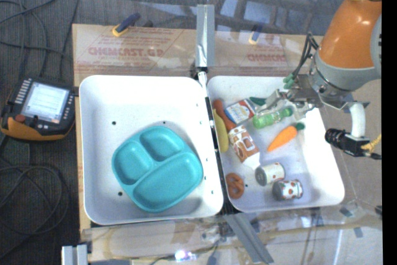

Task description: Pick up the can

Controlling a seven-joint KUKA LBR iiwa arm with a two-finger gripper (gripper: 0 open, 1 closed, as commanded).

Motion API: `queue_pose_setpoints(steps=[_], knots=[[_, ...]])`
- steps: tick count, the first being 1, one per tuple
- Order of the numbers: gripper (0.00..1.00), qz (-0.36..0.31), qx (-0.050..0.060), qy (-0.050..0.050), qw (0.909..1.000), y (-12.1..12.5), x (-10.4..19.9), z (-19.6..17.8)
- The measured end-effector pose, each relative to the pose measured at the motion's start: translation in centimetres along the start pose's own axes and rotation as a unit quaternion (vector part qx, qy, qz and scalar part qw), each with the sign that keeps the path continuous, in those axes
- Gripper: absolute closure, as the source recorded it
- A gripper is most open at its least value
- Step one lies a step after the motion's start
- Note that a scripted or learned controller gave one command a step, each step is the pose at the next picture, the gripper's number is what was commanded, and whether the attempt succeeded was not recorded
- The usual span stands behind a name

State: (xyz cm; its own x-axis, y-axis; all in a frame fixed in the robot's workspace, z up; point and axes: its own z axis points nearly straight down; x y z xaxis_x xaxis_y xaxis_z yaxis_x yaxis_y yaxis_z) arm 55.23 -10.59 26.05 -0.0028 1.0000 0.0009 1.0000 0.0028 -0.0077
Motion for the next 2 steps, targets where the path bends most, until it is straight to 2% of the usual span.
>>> queue_pose_setpoints(steps=[1, 2], knots=[[0.00, 0.007, -0.004, 0.000, 1.0000, 0.2, -2.9, 13.3], [0.00, -0.038, -0.001, 0.000, 0.9993, 0.2, -1.9, 8.5]])
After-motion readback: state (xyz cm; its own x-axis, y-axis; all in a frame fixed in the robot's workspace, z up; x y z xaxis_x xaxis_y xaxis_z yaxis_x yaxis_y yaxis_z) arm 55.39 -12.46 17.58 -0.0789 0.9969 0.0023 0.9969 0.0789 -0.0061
